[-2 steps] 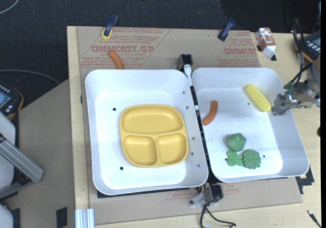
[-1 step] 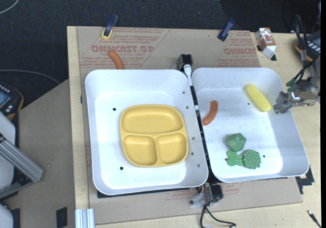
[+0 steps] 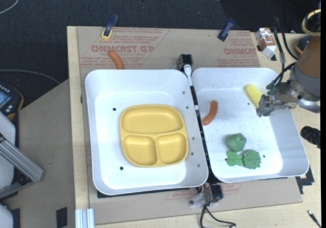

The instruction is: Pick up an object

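Note:
In the right bin [image 3: 285, 135] lie a yellow corn cob [image 3: 253, 93] near the back right, an orange sausage [image 3: 210, 112] by the left wall, and a green pepper [image 3: 236, 141] with a green broccoli piece [image 3: 245, 159] toward the front. My gripper [image 3: 266, 107] hangs low over the right bin, just right of and below the corn cob, close to it. I see nothing held in it.
The left bin [image 3: 97, 120] holds a yellow three-compartment tray [image 3: 153, 134]. Another orange sausage [image 3: 116, 59] lies on the cardboard behind the left bin. Clamps [image 3: 108, 27] sit on the board's far edge. Cables and a small box [image 3: 266, 40] crowd the back right.

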Controlling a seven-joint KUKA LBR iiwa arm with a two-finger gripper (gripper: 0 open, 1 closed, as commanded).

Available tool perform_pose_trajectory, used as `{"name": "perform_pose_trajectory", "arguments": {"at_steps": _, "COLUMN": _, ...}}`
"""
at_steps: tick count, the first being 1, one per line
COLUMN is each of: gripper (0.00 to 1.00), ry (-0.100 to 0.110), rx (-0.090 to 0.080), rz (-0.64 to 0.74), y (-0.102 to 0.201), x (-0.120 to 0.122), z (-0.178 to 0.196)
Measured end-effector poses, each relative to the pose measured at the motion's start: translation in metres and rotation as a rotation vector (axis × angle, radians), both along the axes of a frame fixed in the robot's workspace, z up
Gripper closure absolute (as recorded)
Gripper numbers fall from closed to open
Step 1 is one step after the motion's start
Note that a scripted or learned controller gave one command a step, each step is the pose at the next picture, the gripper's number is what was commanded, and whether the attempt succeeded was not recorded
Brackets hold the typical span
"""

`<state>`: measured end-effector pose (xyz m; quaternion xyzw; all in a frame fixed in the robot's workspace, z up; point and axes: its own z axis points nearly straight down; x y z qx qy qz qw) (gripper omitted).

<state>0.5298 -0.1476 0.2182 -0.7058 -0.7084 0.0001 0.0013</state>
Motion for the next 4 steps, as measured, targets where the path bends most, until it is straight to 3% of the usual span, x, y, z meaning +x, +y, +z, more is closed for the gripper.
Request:
{"name": "perform_pose_trajectory", "arguments": {"at_steps": 2, "gripper": 1.00, "ry": 0.001, "rx": 0.000, "rz": 0.000, "y": 0.108, "x": -0.002, "z": -0.010}}
{"name": "perform_pose_trajectory", "arguments": {"at_steps": 4, "gripper": 1.00, "ry": -0.005, "rx": 0.000, "rz": 0.003, "y": 0.221, "x": 0.025, "z": 0.004}}
